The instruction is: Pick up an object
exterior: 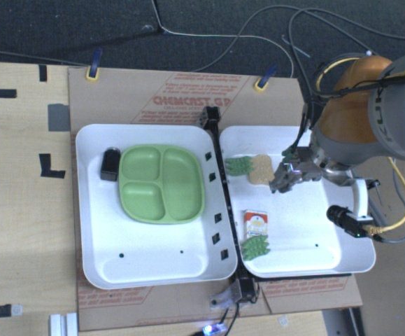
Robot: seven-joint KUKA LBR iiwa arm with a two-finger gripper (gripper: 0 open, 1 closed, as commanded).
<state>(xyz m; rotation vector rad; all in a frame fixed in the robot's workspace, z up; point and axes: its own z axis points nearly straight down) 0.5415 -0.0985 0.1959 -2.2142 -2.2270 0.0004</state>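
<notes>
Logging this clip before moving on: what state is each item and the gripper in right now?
Green divided plate: flat in the left bin, nothing on it.
Black block: beside the plate's left edge.
Beige sponge: lying in the right bin.
Small carton: lying flat.
Gripper: near the sponge, holding nothing visible.

The left bin [94, 208] held a divided plate [161, 184] with a small block [110, 164] just left of it — the right bin [328, 254] held a sponge [260, 168], a carton [256, 223] and two leafy pieces [238, 165].

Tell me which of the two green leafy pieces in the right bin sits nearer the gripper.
The upper green piece, beside the beige item and level with the gripper. The other green piece lies farther down, below the small white-and-orange box.
</notes>
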